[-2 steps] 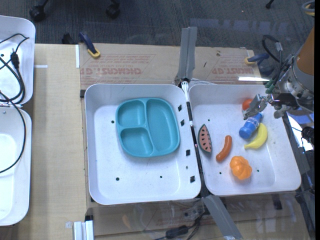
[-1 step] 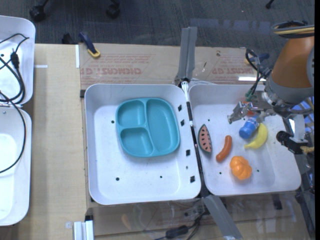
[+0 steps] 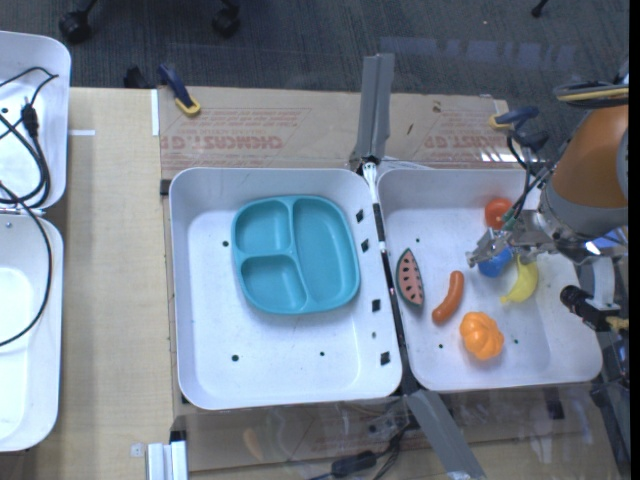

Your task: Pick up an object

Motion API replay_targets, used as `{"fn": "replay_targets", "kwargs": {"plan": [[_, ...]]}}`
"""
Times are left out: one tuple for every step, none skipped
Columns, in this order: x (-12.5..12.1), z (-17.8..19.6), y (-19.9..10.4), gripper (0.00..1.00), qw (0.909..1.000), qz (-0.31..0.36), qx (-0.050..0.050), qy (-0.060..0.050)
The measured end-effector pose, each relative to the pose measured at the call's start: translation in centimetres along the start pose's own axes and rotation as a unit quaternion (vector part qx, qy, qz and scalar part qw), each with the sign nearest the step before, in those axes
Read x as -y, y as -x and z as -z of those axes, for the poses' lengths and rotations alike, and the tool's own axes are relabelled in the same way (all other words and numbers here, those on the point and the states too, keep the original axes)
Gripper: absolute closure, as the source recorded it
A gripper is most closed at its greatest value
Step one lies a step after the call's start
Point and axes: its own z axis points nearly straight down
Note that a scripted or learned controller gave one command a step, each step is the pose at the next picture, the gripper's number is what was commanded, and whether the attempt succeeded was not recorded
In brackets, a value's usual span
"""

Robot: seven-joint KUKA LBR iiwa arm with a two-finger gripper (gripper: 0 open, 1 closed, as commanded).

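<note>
Camera view looks down on two shallow white bins set side by side on a bench. The left bin [image 3: 200,298] holds a teal divided plate [image 3: 296,253] with three compartments, lying flat near the bin's middle. The right bin [image 3: 560,363] holds toy foods: a watermelon slice [image 3: 409,276] close against the left wall, a sausage [image 3: 448,298] just beside it at a slant, an orange pepper [image 3: 482,335] near the front, a yellow banana [image 3: 521,282] toward the right, a red tomato [image 3: 498,211] near the back, and a blue object [image 3: 493,261] between the tomato and the banana. Beneath the bins lies a sheet of brown cardboard [image 3: 290,128] bearing printed red lettering that reads upside down and is too faint to make out with certainty. The grey arm [image 3: 590,178], with its orange band, reaches in from the right and bends down over the right bin. The gripper [image 3: 497,247] sits directly over the blue object, touching or nearly touching it; whether it is clamped on anything cannot be told from here.
</note>
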Motion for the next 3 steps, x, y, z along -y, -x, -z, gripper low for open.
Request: {"fn": "replay_targets", "kwargs": {"plan": [[-2.05,-1.25,-1.61,0.00,1.0000,-0.002,0.002,-0.004],[-2.03,-0.36,-1.53,1.00,1.0000,-0.003,0.002,-0.005],[-2.02,-0.36,-1.51,0.00,1.0000,-0.004,0.002,-0.005]]}}
